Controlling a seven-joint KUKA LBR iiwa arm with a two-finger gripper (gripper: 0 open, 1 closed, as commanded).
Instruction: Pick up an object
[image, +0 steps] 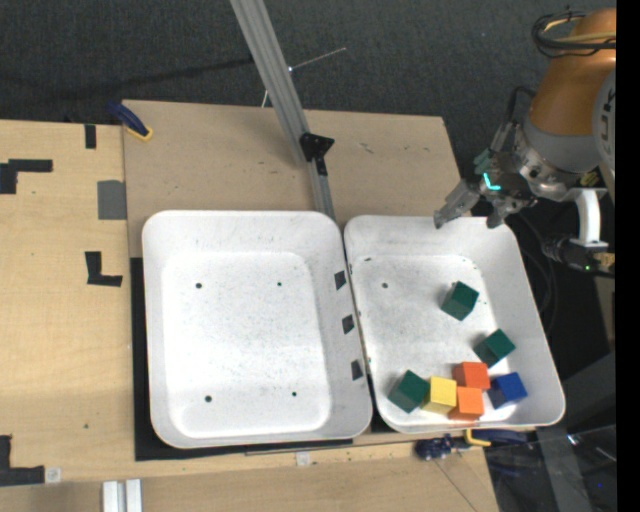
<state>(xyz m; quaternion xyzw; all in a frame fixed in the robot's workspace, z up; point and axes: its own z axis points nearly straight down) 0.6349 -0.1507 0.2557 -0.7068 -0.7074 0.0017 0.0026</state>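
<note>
Several small blocks lie in the right bin. One green block sits alone near the bin's middle right, and another green block lies lower right. At the near edge are clustered a green block, a yellow block, two orange blocks and a blue block. My gripper hangs over the bin's far right corner, well above and behind the blocks. Its two fingers are spread apart with nothing between them.
The left bin lies beside the right one. A slanted metal bar runs from the top of the view down to the gap between the bins. A blue and yellow item lies just in front of the right bin.
</note>
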